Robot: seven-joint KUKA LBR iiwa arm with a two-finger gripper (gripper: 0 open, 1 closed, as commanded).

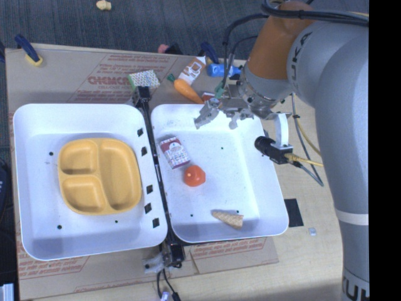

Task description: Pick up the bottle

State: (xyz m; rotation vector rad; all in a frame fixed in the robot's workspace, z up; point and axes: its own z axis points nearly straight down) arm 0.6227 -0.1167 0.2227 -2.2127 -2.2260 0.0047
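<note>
Above the far edge of the right-hand shallow white bin (266, 187) we see our two-finger gripper (218, 114), its fingers spread apart with nothing between them. We judge the task's thing to be the small orange-and-white bottle (188, 80), lying on the cardboard just beyond that bin's far rim. From the gripper it sits to the view's left and further back, quite near. Its long axis runs at a slant, white end away from us, orange end toward the bin. We count two bins, one yellow three-section plate (99, 175) in the left bin (25, 168), and three things in the right bin: one red-and-white packet (174, 152), one red rounded piece (194, 176), one tan wedge (227, 217).
</note>
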